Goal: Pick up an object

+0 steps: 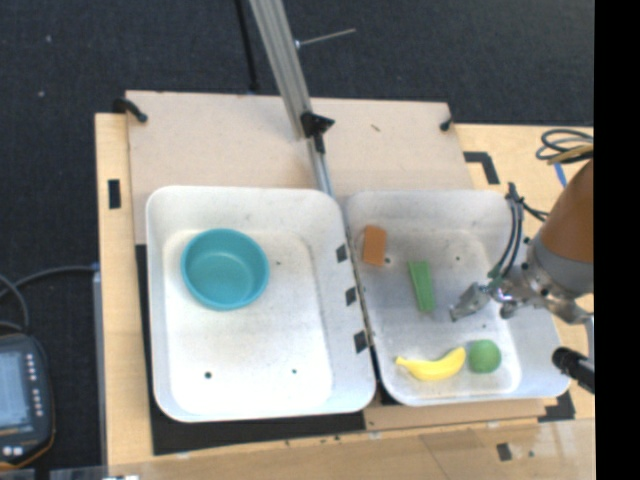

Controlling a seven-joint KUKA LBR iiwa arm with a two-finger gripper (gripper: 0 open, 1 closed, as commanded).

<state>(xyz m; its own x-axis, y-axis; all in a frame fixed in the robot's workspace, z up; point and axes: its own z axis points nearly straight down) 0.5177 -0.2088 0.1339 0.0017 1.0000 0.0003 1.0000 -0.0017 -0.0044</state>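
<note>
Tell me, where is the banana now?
The banana lies in the right bin, near its front edge, just left of the green ball and below the green block.

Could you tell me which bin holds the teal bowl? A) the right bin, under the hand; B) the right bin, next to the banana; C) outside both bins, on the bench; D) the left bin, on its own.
D: the teal bowl sits alone in the left bin, while the banana, green ball, green block and orange block all lie in the right bin.
</note>
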